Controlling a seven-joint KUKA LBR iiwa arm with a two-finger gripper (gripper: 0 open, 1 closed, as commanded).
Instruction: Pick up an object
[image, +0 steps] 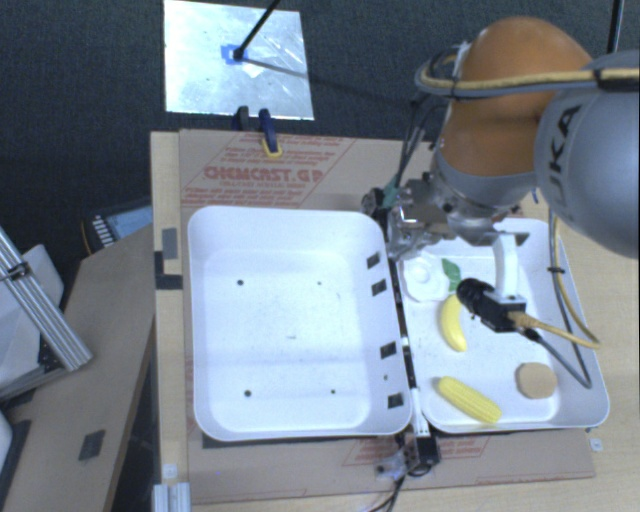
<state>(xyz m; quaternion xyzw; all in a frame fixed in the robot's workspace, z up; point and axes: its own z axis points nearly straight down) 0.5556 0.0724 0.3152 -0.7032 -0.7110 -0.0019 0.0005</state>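
While the gripper (428, 232), its opening impossible to tell, hangs over the right bin (592, 402), the banana (452, 324) looks light, smooth, best pinched mid-length.

A yellow banana (452, 324) is lying lengthwise just below the claw (412, 240); further below, a yellow corn cob (468, 398) is lying slantwise, and a round tan biscuit (536, 380) is sitting lower right of it
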